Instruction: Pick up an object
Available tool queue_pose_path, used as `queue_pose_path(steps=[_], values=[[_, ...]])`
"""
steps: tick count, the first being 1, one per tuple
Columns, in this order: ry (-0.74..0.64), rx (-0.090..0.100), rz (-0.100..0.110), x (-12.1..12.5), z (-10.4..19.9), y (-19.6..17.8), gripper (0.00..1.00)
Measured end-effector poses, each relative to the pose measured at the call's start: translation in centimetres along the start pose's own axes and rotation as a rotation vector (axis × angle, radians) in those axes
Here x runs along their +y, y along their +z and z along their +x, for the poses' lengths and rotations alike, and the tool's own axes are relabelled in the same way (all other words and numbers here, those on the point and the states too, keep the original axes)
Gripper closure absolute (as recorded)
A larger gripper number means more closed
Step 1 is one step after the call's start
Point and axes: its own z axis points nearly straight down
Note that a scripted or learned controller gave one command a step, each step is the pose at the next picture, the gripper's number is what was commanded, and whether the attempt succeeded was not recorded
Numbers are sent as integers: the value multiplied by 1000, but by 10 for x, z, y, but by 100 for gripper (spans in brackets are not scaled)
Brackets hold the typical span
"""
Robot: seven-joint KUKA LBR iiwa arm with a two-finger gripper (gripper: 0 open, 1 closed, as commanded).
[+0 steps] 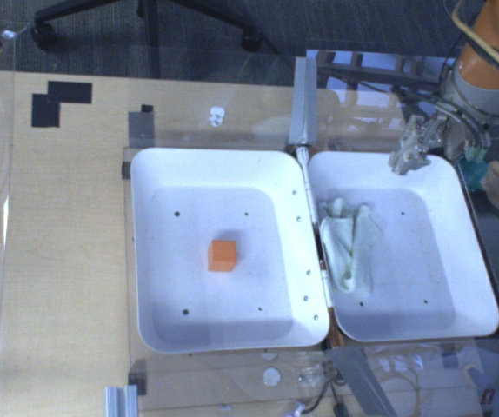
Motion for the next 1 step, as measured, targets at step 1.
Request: queue_pose_path(steps=[1], values=[[-244,4,-2,27,-3,89,100]])
